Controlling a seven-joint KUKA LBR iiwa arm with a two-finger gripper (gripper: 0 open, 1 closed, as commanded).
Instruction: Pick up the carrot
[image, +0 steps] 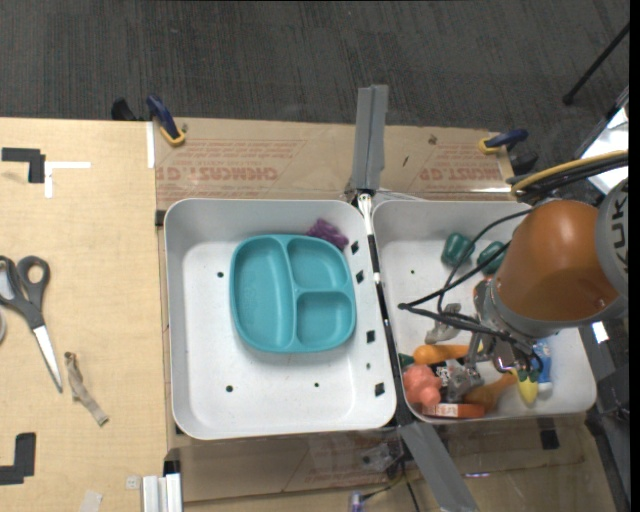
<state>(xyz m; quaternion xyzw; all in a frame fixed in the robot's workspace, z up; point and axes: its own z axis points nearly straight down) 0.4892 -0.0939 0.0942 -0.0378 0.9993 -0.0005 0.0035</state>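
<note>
Reaching over the right shallow white bin (420, 250), the grey, orange-banded arm (555, 265) lowers its gripper (470, 375) among clutter; grip state cannot be told. Just beside it lies the orange carrot (440, 353), apparently ungrasped; next, centre on it.

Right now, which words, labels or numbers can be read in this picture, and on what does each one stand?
Red print on the cardboard sheet behind the bins: upside down and too blurred to read with certainty.
"KU", partly cut off, on the arm at the right edge.
Nothing readable on the teal plate or the scissors.
</note>
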